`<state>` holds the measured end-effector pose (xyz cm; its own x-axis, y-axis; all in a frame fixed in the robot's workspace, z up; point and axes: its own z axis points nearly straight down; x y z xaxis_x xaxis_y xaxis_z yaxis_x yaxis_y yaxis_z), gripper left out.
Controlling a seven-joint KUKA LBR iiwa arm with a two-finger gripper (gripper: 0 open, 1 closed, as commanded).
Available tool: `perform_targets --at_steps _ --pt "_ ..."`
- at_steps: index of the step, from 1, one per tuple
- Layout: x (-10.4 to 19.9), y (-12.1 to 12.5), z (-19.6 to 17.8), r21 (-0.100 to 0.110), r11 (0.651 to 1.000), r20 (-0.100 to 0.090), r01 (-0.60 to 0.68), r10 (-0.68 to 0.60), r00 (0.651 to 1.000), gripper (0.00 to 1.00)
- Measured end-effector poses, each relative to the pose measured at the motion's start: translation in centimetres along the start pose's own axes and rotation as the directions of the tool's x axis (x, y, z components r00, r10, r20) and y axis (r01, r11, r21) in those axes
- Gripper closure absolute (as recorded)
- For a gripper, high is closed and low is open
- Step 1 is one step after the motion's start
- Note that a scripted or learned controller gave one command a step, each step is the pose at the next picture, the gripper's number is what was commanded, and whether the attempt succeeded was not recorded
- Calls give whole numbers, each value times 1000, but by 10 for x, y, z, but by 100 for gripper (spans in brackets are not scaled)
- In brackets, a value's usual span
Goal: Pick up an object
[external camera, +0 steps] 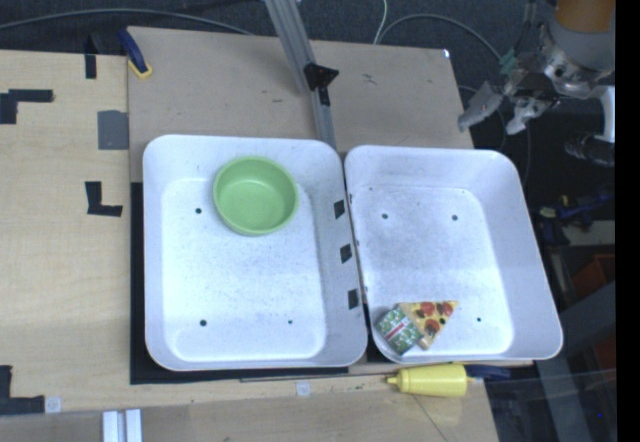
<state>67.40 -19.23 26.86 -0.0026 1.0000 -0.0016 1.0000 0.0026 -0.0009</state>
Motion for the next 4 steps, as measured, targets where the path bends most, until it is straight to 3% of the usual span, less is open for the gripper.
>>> perform_targets --at_steps 1,3,4 --pt "0 0 0 1 1000 0 0 0 1000 0" --pt "-11 -11 118 7 1000 -2 -1 1 1000 0" --pt "-17 -3 169 6 1000 -2 -1 1 1000 0"
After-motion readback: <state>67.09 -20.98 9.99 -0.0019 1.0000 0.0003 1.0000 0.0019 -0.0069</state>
